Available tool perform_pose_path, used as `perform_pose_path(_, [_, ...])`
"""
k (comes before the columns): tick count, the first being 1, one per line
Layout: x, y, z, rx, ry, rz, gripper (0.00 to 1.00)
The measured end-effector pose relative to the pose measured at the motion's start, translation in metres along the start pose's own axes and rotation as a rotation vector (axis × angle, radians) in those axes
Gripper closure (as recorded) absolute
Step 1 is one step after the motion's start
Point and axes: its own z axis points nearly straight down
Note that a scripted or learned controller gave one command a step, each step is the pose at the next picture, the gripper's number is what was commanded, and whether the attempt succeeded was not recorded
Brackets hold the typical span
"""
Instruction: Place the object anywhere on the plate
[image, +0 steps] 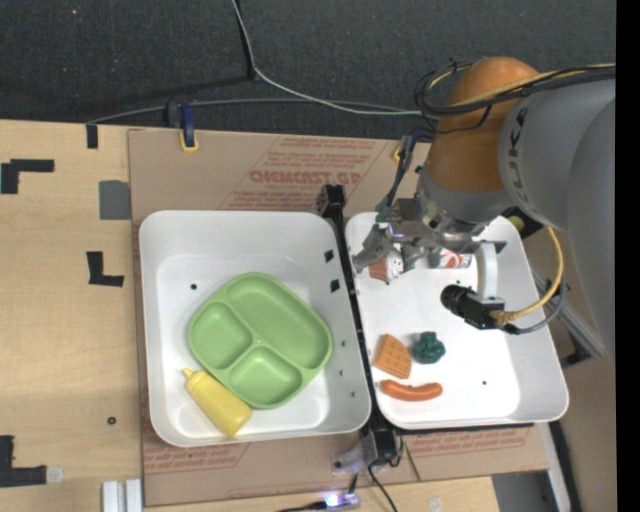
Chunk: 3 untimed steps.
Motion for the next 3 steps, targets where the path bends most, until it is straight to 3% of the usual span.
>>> perform_pose_path(2, [0.112,0.019,0.018,-0.002,-0.001,0.001,1.0])
perform_pose_path(3, [0.11,0.019,0.018,-0.002,-0.002,0.003,0.0])
